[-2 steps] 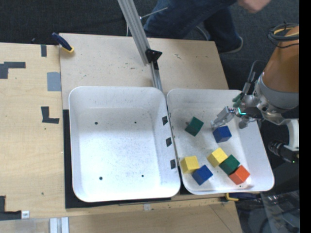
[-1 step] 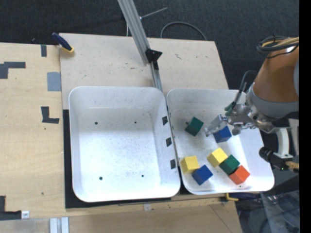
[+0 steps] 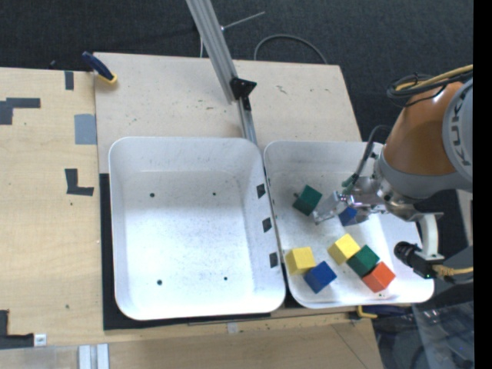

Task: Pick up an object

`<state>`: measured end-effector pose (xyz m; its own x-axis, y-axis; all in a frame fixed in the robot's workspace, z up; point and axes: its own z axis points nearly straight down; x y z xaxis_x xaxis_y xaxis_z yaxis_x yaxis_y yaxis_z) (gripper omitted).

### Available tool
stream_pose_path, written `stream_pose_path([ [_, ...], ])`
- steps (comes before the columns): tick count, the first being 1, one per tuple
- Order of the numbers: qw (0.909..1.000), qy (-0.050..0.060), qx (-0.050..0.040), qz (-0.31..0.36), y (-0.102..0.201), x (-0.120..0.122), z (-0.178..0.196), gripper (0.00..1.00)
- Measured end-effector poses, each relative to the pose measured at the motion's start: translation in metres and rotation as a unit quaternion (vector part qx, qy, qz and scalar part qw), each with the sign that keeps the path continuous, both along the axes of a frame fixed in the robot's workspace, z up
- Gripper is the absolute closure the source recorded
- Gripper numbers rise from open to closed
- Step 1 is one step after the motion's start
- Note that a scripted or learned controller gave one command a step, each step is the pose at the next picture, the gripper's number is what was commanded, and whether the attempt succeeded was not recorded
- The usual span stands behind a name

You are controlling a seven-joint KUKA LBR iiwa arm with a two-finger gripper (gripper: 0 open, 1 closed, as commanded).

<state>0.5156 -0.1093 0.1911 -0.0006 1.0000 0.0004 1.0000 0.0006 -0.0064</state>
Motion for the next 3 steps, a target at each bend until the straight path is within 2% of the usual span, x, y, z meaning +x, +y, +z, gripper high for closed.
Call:
stream_pose_path([
  [1, 1.0000, 0.000, 0.0000, 0.000, 0.000, -0.002, -0.044, 0.00],
  [2, 1.0000, -0.001, 0.0006, 0.001, 0.001, -0.001, -0.032, 1.00],
  [3, 1.0000, -0.006, -0.0005, 0.001, 0.008, 0.007, 0.025, 1.00],
])
